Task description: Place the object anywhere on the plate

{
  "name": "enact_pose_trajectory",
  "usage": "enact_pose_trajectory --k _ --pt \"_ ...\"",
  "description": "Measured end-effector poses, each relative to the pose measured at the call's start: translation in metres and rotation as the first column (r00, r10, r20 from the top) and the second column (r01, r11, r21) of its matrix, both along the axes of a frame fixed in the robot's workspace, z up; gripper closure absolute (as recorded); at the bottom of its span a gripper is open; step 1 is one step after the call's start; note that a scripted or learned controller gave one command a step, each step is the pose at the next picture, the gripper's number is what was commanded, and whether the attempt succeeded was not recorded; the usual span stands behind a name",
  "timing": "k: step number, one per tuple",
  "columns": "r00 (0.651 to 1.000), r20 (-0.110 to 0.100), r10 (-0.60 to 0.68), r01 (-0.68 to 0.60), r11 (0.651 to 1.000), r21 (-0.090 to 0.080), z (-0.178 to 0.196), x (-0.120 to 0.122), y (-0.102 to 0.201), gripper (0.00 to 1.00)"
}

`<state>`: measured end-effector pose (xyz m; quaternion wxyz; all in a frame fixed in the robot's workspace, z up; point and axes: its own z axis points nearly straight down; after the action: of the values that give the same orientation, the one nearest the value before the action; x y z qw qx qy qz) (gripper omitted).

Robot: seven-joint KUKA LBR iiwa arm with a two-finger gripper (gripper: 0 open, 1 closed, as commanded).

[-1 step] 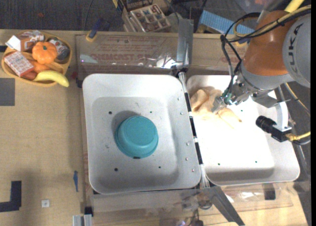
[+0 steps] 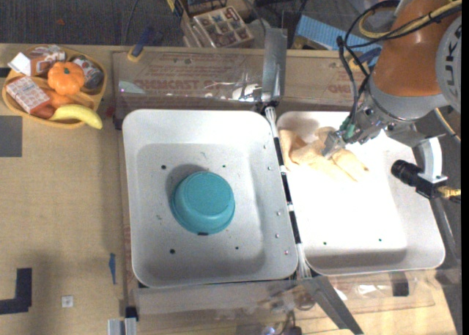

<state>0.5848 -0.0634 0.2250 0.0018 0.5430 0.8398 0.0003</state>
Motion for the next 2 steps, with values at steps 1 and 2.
enact_pose_trajectory --k 1,2 --pt "0.921 -0.002 0.389 -0.389 0.921 0.001 -0.007 0.000 0.051 1.00" --pt "0.698 0.001 0.716 -0.716 0.698 -0.003 0.006 -0.005 0.098 1.00"
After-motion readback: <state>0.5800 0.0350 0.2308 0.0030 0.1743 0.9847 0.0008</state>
